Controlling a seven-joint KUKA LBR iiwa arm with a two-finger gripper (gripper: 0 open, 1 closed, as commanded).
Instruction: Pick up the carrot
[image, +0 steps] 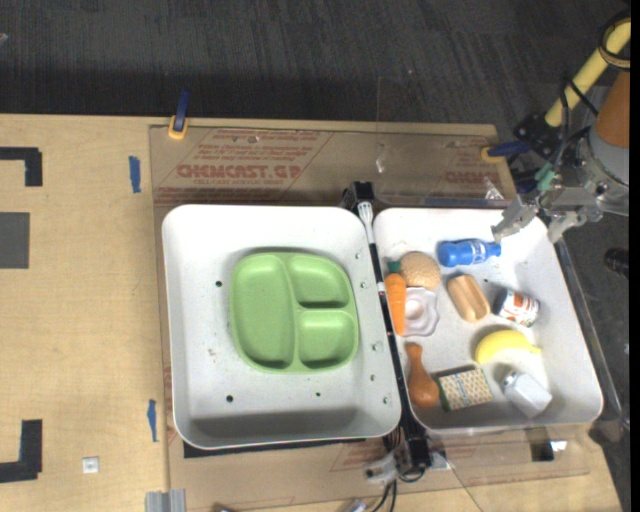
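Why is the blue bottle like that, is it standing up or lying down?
Lying down. The blue bottle rests on its side on the floor of the right bin, its long body stretched sideways, white cap end pointing right.

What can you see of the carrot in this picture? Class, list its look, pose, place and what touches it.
The carrot is a small orange toy, plastic by the look of it, with a dark green top at its far end. It lies flat, lengthwise along the left wall of the right bin, close to the divide between the two bins. A tan bread roll sits against its upper right, and a clear white packet lies against its right side. The gripper is over the bin's far right corner, well apart from it.
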